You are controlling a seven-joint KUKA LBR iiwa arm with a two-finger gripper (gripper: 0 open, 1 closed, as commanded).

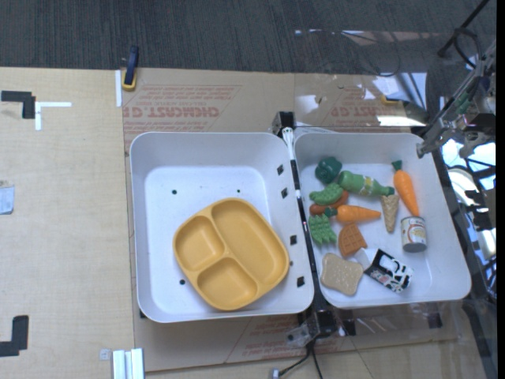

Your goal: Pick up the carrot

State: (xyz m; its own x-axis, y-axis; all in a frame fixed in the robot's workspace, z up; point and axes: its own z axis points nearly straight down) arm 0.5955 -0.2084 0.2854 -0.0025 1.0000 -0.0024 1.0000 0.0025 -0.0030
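A: Arm? Only metal struts (461, 105) and glare at the right edge, cut off. Can't make out the fingers.

B: Right bin (442, 287)?

A: Its back rim is washed out by a reflection. Small tin (413, 234): label too small to read. Black-and-white carton (390, 272): print unreadable. A red-orange piece (323, 209) is mostly hidden under the green leafy toys; can't tell what it is.

B: Two carrots?

A: One by the right wall (405, 192), one in the middle (357, 212), its left tip tucked under the greens.

B: Tabletop (63, 235)?

A: Cut off at the left and bottom edges. Cardboard lettering (183, 110) appears mirrored, hard to read.
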